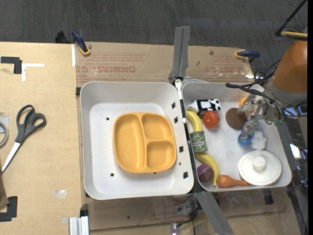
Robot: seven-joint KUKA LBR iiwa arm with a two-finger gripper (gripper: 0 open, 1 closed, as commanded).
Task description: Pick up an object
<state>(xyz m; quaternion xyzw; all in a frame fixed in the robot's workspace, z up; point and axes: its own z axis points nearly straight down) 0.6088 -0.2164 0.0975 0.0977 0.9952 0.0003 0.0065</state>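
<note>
The arm is cut off at the frame's right edge, and its gripper [250, 126] hangs low in the right bin [230, 89], just over a small blue object [244, 140] whose shape is hard to read. Whether the gripper is open or closed, I cannot tell; it perhaps touches the blue object.

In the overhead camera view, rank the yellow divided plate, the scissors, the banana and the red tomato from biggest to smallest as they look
1. Yellow divided plate, clearly largest.
2. Banana and scissors: similar in length, too close to rank.
3. Red tomato, smallest.
</note>
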